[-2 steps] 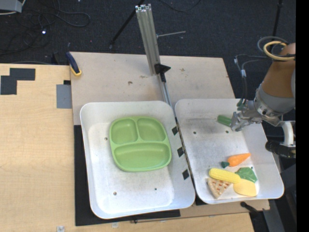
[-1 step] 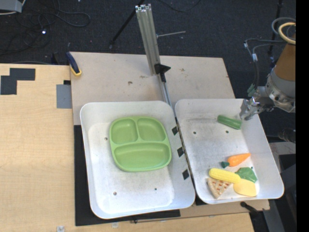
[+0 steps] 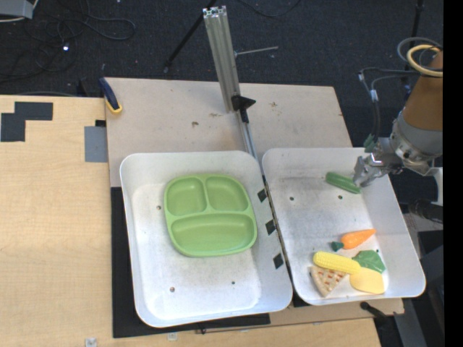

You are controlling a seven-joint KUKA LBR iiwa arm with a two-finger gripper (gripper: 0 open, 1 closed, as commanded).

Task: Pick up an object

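Two shallow white bins sit side by side on the bench: the left bin holds a green divided plate lying flat near its middle, and the right bin holds the small toy foods. The gripper hangs low over the far right part of the right bin, at the end of the grey arm that reaches in from the right. A green pod-shaped piece lies on the bin floor just beside the gripper, its right end touching or nearly touching the fingertips; whether the claw is clenched on it or released cannot be told from this angle. Well apart from it, in the near right corner, an orange carrot, a corn cob, a leafy green piece, a yellow lump and a tan wedge lie clustered together.
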